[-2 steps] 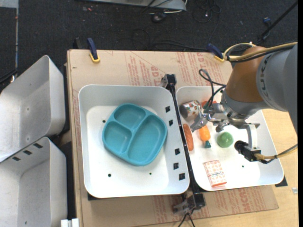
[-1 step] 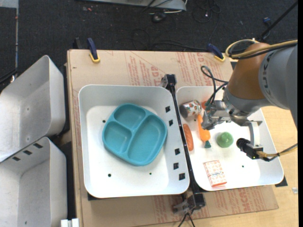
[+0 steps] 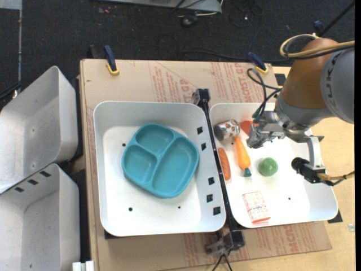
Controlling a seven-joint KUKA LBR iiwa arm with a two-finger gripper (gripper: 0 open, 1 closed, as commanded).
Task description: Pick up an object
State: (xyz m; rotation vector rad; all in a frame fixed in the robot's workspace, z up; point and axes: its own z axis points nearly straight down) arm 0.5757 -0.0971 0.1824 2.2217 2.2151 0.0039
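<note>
The right bin (image 3: 316,208) holds several small things. An orange carrot (image 3: 242,154) with a green tip lies near the bin's left side. Next to it on the left is an orange-brown sausage (image 3: 224,163). A green ball (image 3: 268,166) rests to the carrot's right. A shiny silver can (image 3: 227,129) lies at the back left, with a small red piece (image 3: 246,127) just right of it. A white and red packet (image 3: 256,206) lies near the front edge. My gripper (image 3: 255,137) hangs low just right of the carrot's upper end and beside the red piece.
The left bin (image 3: 107,151) holds a teal divided plate (image 3: 161,160). A black divider with clips (image 3: 213,162) runs between the two bins. Two white tubs (image 3: 34,168) stand off the bench at the left. The arm covers the right bin's back right corner.
</note>
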